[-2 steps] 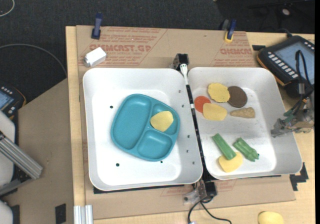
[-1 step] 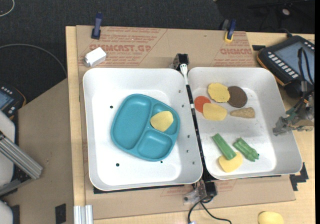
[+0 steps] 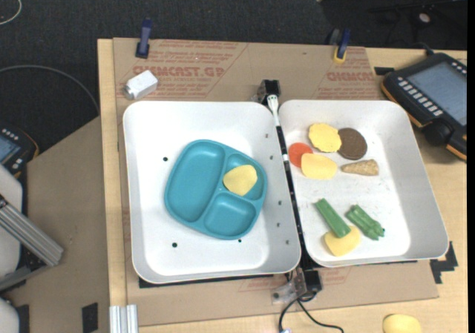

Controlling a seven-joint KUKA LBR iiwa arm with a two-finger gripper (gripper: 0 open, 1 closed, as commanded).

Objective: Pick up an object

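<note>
The right bin [image 3: 415,176] holds several toy food pieces: a yellow round piece [image 3: 324,137], a brown disc [image 3: 352,144], an orange-red disc [image 3: 299,153], a yellow oval [image 3: 319,167], a tan wedge [image 3: 361,168], two green pieces [image 3: 333,218] [image 3: 367,222] and a yellow lump [image 3: 341,242]. In the left bin [image 3: 148,139] lies a teal divided plate [image 3: 211,188] with a yellow piece [image 3: 240,179] in its upper right compartment.
A black handheld pendant [image 3: 434,94] lies at the right past the right bin. A white block [image 3: 141,84] sits on the cardboard behind the left bin. Two clamps [image 3: 143,36] [image 3: 341,44] hold the board's far edge. A yellow object [image 3: 401,323] rests at the bottom right.
</note>
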